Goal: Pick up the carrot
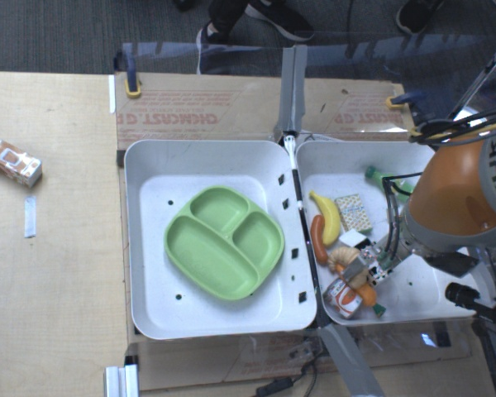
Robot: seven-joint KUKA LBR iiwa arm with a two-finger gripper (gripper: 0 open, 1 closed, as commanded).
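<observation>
The grey arm with its orange band (450, 193) reached in from the tabletop's right side and hung over the right-hand shallow white bin (413, 300). Its end effector (372, 265) was down among a cluster of items near that bin's front-left corner, but whether it was released or clenched could not be told, since the parts blurred into the clutter there.

The small orange carrot (365, 294) lay in that same cluster, close to the bin's front edge, just beside the end effector and next to a red-and-white wrapped packet (343, 298). It was not visibly lifted off the bin floor.

Further back along the bin's left wall lay a yellow banana (329, 216), with a reddish-orange sausage-shaped piece (318, 238) touching its left side. A small patterned square packet (353, 212) sat just right of the banana, and a green object (372, 174) lay near the bin's back edge.

The left-hand white bin (149, 222) carried a light green divided plastic plate (223, 242) with three compartments, set roughly at its centre.

Outside the bins, near the tabletop's left edge, lay a small orange-and-white carton (15, 164) and, closer to the front, a thin white strip (30, 217).
</observation>
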